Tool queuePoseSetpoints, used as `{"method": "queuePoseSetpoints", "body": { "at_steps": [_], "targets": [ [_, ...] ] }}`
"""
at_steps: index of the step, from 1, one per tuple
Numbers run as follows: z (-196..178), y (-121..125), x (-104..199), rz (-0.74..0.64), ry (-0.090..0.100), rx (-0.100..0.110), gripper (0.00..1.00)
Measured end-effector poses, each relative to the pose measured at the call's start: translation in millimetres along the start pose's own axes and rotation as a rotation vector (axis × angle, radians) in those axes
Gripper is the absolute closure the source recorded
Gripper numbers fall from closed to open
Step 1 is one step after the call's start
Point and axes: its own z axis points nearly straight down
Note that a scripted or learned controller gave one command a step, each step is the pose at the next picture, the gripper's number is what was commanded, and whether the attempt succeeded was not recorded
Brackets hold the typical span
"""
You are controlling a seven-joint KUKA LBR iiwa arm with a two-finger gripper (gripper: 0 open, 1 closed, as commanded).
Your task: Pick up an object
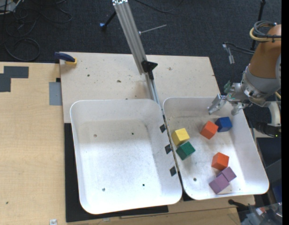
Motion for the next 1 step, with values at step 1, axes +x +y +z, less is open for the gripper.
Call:
{"method": "queuePoseSetpoints", "body": {
  "at_steps": [1],
  "targets": [
    [0.0, 0.1, 0.5, -0.002, 0.0, 0.001, 0.0]
  ]
}}
